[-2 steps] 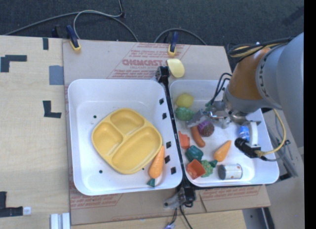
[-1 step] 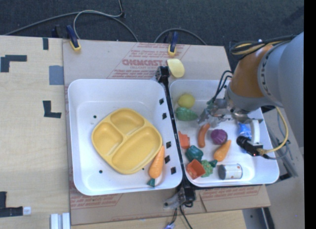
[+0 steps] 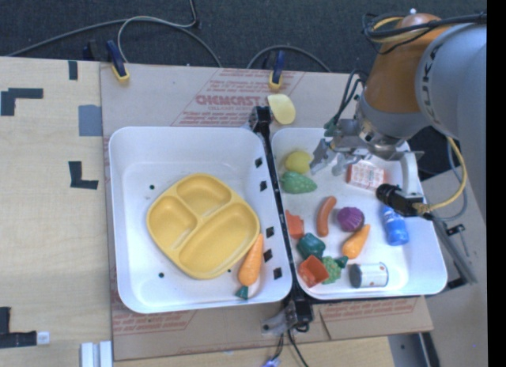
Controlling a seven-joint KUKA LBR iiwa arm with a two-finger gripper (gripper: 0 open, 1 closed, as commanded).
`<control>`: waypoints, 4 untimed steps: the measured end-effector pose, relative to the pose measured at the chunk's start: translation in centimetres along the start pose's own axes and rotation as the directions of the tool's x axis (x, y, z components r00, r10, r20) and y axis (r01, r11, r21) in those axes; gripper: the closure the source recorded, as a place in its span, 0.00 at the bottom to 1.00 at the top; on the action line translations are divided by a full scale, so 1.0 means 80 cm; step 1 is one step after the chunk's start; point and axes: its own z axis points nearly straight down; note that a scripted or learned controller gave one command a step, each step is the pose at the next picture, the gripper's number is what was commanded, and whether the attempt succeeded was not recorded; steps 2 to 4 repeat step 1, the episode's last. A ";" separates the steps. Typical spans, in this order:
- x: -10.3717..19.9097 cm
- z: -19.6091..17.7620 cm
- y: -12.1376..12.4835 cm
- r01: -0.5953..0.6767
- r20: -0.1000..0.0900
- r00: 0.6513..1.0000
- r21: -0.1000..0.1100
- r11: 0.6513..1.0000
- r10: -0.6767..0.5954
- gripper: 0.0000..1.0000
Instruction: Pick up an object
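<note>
My gripper (image 3: 330, 160) hangs over the back of the right bin (image 3: 431, 274), its two grey fingers spread open with nothing between them. Just left of it lie a yellow lemon (image 3: 296, 160) and a green leafy toy (image 3: 299, 183). A red-and-white box (image 3: 365, 175) sits just to its right. Further forward are a sausage (image 3: 326, 215), a purple toy (image 3: 350, 218), a small carrot (image 3: 356, 240), a blue bottle (image 3: 394, 225), a can (image 3: 368, 275), a red pepper (image 3: 313, 270) and a dark green toy (image 3: 311, 244).
The left bin (image 3: 126, 199) holds a yellow divided plate (image 3: 204, 225) and a carrot (image 3: 251, 262) against its right wall. A yellow object (image 3: 281, 108) lies on the cardboard behind the bins. Cables trail along the bench's back edge.
</note>
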 end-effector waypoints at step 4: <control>0.068 -0.015 0.003 0.000 -0.001 1.000 0.002 1.000 0.000 1.00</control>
